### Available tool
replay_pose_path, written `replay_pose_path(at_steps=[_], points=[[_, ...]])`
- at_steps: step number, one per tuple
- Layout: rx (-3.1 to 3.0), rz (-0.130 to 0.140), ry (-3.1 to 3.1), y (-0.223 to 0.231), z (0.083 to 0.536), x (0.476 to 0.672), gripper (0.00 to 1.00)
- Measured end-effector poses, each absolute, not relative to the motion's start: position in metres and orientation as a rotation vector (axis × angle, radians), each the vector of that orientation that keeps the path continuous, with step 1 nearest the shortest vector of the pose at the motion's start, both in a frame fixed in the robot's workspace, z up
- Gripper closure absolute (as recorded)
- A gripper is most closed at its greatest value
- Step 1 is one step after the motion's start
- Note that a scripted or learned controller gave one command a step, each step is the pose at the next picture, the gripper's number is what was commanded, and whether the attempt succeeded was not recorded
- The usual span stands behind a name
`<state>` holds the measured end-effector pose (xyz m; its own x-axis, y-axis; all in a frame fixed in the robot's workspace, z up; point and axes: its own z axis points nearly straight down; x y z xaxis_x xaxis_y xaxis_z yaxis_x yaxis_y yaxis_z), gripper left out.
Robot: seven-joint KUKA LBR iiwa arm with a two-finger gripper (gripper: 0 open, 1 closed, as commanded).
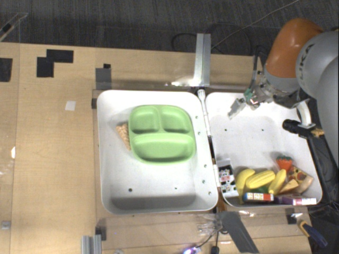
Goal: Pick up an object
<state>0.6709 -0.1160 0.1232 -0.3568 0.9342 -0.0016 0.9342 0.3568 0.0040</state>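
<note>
My gripper (236, 108) hangs over the far end of the right bin (254, 136), above bare white floor, with nothing seen in it. The loose objects are heaped in that bin's near right corner, well away from the gripper: a bunch of yellow bananas (259, 179), a small red and green fruit (284, 162), a tan wedge (297, 183), a red and white tube (259, 197) and a purple and white marker (302, 200). A small black and white box (225, 174) lies against the bin's near left wall.
The left bin (153, 192) holds a green divided plate (161, 133) with a tan, grainy piece (124, 135) poking out under its left edge. A metal post (203, 60) stands behind the wall between the bins.
</note>
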Motion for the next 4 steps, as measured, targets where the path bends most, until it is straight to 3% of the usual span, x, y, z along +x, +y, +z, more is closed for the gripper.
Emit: replay_pose_path(at_steps=[1,2,3,4], points=[[1.510,0.008,2.743,-0.100,0.090,0.648,0.00],[1.722,0.014,2.615,-0.142,0.089,0.643,0.00],[1.618,-0.021,2.690,-0.111,0.089,0.668,0.00],[1.558,-0.027,2.724,-0.110,0.089,0.667,0.00]])
